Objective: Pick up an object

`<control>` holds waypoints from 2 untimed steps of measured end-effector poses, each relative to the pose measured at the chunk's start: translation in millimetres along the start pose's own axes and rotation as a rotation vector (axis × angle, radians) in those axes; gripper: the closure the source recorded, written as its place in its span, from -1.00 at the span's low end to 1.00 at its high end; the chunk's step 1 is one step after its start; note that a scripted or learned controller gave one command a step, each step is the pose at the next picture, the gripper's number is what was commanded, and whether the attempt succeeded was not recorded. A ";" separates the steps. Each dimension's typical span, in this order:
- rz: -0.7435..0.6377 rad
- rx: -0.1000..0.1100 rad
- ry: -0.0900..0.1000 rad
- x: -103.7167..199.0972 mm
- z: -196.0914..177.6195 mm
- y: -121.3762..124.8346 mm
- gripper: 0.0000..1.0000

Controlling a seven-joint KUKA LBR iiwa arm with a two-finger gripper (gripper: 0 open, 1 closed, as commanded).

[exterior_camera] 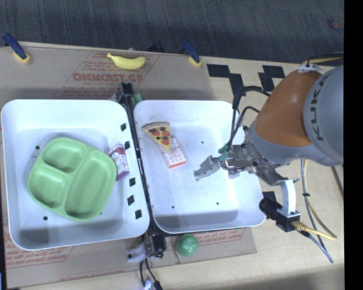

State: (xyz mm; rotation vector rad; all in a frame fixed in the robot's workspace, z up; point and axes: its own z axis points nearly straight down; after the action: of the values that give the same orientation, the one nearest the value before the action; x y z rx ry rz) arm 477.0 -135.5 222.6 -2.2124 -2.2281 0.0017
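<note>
1. Starting at the bench's far left corner: a blue clamp (15, 47) grips the edge of the cardboard sheet (97, 77) that lies under both bins.
2. Left bin (12, 180): a green divided plate (71, 178) with three compartments lies flat in the middle, towards the left wall. A small maroon-and-white packet (119, 160) sits just beside the plate's right rim, close to the bin's right wall.
3. Far edge of the cardboard, behind the bins: a yellow banana (127, 60) lies crosswise. A second blue clamp (191, 52) holds the edge to its right.
4. Between the bins runs a black divider strip (135, 162) from far edge to near edge.
5. Right bin (187, 222): a toy pizza slice (158, 133) lies near the far left corner, and its tip touches or overlaps a pale orange-edged box (173, 152) that reaches towards the bin's middle. Both are possible things to pick up and both rest on the bin floor.
6. Near edge of the cardboard, just outside the right bin's near wall: a green ball (186, 244).
7. Gripper (207, 168): low over the right bin's floor, right of centre, well apart from the pizza slice and box. Nothing shows between its fingers; whether they stand wide or narrow cannot be told.
8. Arm: the orange band (287, 110) and grey body reach in over the bin's right wall, with cables (311, 222) trailing onto the bench's right edge.
</note>
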 end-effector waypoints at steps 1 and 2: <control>0.000 0.004 0.001 41.7 84.6 -0.9 -1.00; 0.000 0.002 0.000 39.2 129.3 67.9 -1.00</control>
State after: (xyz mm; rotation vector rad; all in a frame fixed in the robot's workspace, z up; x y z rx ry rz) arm 544.4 -95.7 93.2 -2.2114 -2.2273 0.0045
